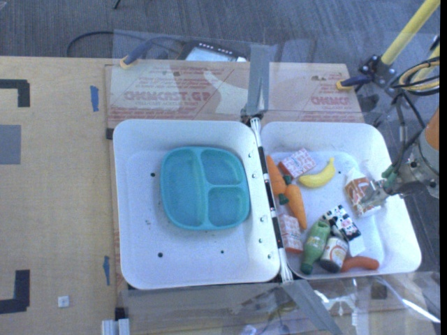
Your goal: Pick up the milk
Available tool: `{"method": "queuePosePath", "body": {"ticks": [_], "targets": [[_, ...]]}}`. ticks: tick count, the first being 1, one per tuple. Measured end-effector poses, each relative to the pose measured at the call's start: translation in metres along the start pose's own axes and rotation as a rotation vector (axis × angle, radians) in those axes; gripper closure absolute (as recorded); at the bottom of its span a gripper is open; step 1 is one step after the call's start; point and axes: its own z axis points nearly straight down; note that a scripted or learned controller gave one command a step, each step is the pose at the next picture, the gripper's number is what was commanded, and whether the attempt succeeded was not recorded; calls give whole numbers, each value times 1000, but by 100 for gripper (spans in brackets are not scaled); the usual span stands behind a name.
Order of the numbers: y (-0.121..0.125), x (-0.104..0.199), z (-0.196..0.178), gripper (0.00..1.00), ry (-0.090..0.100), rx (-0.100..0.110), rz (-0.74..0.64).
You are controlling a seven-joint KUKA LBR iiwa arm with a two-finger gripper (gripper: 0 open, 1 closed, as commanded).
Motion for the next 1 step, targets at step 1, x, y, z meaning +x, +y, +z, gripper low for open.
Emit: {"method": "queuePosePath", "body": {"ticks": [1], "targets": [[0, -1, -8, 100, 1, 3, 1]]}}
